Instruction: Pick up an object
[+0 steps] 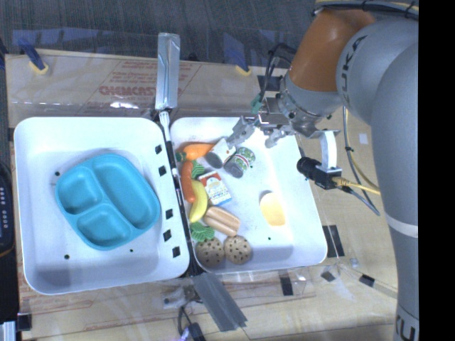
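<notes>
A brown bench [78,84] printed with unreadable red lettering bears 2 white bins [43,155], and the gripper [254,128] hangs wide, holding nothing, above a labelled can [240,160].

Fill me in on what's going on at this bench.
A grey arm reaches in over the right bin, its gripper just above the toy food piled along that bin's left side. Nearest it are a small can and a white carton; a carrot, banana, hot dog and two cookies lie lower down. Nothing looks lifted yet. The left bin holds a blue tray.
</notes>
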You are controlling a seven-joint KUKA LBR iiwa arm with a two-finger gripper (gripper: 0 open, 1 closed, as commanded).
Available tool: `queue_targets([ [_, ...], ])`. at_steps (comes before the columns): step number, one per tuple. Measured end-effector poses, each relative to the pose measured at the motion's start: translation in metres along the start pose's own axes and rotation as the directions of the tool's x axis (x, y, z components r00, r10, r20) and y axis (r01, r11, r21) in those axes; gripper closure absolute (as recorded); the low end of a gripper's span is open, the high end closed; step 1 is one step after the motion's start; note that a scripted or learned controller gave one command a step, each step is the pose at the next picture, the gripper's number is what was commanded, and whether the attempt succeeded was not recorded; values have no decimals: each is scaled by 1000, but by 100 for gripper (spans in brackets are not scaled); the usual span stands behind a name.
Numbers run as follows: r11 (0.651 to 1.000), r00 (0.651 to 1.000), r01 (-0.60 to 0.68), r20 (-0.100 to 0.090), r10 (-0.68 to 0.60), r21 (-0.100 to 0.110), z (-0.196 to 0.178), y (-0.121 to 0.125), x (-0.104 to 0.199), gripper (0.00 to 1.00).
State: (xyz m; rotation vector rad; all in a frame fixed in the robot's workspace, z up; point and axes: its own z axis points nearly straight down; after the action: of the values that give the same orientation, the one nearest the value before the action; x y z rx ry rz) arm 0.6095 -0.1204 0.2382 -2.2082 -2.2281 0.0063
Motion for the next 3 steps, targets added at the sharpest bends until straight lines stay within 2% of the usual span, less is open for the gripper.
queue_targets([
  [1, 999, 999, 47, 10, -47, -25, 117, 27, -31, 0],
  [2, 994, 994, 110, 1, -110, -4, 147, 32, -41, 0],
  [3, 993, 993, 114, 0, -114, -2, 139, 33, -40, 100],
])
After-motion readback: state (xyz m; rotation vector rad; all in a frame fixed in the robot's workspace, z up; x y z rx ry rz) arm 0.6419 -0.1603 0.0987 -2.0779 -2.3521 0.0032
